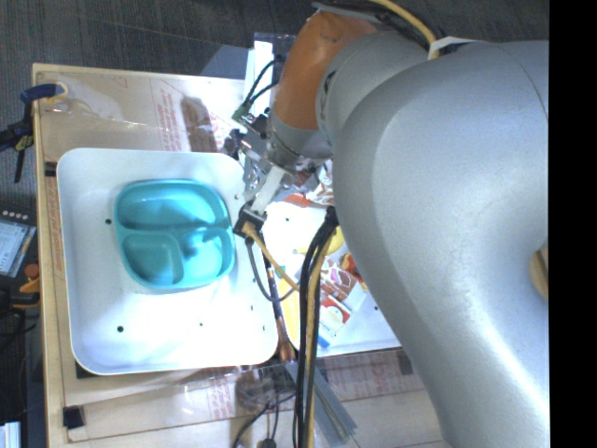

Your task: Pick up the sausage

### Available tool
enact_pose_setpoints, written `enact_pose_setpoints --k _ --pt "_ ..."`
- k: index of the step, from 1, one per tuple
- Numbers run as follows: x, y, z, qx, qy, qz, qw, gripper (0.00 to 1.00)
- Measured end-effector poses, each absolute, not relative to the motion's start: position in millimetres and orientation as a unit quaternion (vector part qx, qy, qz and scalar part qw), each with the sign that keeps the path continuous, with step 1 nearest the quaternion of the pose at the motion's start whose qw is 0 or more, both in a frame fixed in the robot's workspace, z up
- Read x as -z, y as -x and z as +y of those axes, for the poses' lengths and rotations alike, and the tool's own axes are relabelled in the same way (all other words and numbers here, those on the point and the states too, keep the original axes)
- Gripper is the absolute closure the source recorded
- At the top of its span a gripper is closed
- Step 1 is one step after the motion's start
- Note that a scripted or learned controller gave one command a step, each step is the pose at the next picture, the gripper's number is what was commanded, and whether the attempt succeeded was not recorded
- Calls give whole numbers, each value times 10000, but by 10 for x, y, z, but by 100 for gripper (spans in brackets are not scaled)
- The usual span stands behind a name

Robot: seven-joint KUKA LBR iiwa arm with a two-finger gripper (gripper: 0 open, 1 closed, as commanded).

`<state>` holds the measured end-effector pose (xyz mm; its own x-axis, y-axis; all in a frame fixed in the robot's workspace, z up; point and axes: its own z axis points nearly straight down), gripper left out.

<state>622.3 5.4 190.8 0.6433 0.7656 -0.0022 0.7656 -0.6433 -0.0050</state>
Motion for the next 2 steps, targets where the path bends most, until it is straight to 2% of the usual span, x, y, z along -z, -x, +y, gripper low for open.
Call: enact_pose_setpoints --k 1,2 --pt "-2904 -6193 1037 -18 8702 -4927 11 100" --pt "-3358 -6558 1684 -5 8389 -5444 4 100"
